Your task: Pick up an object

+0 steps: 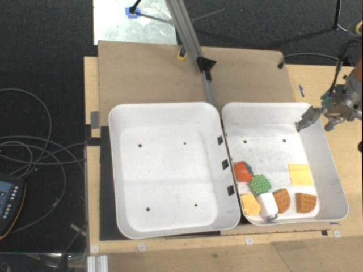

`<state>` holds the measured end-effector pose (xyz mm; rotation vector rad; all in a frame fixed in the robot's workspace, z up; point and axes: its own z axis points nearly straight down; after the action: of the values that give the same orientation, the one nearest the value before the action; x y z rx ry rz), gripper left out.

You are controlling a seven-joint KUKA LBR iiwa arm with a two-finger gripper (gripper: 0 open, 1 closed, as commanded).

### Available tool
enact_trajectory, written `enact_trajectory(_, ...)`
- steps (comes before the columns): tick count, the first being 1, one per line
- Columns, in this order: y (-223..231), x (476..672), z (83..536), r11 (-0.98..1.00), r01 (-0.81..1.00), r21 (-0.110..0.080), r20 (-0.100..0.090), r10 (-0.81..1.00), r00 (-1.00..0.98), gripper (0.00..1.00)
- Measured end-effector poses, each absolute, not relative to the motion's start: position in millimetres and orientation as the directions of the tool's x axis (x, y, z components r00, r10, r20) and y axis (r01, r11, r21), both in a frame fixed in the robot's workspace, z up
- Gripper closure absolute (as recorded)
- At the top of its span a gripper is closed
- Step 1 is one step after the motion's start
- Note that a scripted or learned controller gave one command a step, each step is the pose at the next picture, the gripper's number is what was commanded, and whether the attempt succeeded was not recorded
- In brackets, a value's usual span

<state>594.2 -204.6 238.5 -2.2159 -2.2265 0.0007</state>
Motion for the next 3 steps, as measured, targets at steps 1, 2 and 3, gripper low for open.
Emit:
enact_trajectory(1, -202, 594.3, 197, 0.004, 1.0, -0.001, 0.0, 1.0, -0.004, 0.0)
enact_trajectory(2, -204, 600.3, 153, 0.003, 1.0, -0.002, 0.0, 1.0, -0.003, 0.0)
enact_trajectory(3, -204, 601.9, 167, 0.004, 1.0, 0.005, -0.002, 1.0, -0.004, 1.0)
